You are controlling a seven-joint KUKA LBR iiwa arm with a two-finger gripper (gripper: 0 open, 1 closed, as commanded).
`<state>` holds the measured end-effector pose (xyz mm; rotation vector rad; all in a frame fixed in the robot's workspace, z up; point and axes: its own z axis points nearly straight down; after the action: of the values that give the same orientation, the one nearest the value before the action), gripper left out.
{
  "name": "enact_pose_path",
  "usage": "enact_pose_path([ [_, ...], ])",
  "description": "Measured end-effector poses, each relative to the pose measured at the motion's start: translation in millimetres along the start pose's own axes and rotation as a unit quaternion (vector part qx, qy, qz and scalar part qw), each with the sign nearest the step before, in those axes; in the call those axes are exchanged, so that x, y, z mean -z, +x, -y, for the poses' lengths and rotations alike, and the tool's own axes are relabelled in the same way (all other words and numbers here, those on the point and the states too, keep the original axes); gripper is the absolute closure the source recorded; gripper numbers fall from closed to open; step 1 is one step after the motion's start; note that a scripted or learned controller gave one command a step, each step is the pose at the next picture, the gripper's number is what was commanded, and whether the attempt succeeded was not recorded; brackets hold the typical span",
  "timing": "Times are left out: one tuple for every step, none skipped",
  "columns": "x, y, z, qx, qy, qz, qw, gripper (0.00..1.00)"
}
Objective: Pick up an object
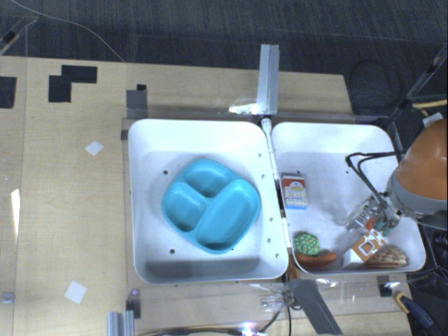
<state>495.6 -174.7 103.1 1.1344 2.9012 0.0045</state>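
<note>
Pale wood tabletop [63, 208] carries two white bins: the left bin [140, 187] holds a blue divided plate [210, 205], the right bin [329, 142] a small carton [294, 192], a green toy vegetable [306, 243], a brown sausage-like piece [316, 260] and a sandwich toy [385, 257]. Claw [369, 219] hovers low over the near-right corner; I cannot tell its opening. A good pick centres over one item, clear of the wall, before descending.
</note>
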Motion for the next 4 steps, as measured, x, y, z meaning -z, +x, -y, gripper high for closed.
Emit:
enact_pose_path([
  [91.3, -38.1, -48.6, 0.135, 0.003, -0.009, 0.9908, 1.0],
  [13.2, 0.5, -52.7, 0.195, 0.002, -0.01, 0.9807, 1.0],
  [13.3, 0.3, -52.6, 0.195, 0.002, -0.01, 0.9808, 0.0],
  [122.7, -41.7, 5.2, 0.371, 0.001, -0.009, 0.9287, 0.0],
])
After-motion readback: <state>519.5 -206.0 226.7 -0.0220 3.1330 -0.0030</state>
